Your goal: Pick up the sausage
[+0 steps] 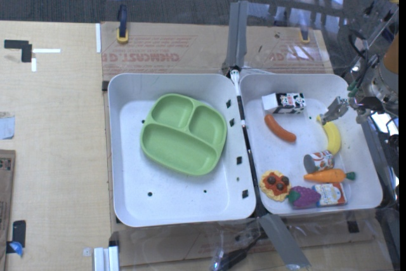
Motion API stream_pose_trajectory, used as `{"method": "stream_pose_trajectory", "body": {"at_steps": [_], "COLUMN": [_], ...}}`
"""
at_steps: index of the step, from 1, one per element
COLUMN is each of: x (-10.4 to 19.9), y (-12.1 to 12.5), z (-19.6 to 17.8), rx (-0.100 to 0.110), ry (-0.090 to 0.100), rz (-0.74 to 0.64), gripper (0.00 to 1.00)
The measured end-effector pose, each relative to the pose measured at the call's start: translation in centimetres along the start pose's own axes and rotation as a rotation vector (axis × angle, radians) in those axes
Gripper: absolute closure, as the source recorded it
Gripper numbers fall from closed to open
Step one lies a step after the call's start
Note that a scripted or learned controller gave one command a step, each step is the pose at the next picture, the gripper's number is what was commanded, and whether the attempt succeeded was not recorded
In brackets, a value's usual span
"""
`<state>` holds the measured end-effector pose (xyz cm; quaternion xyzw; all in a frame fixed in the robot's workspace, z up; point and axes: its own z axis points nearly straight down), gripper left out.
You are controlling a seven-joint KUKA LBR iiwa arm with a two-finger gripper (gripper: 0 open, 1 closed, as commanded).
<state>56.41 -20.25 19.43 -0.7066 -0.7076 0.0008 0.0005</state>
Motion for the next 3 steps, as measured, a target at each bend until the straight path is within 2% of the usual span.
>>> {"method": "stream_pose_trajectory", "body": {"at_steps": [1,2,3], "x": [6.9,6.8,12.4], "y": [0.4,0.4,-6.9], "z": [10.3,9.4,0.3], "rx": [-0.001,-0.002,-0.001], "ry": [0.000,0.000,0.000], "rz": [-0.161,-0.157,-0.245], "gripper": [0.00,1.00,1.00]}}
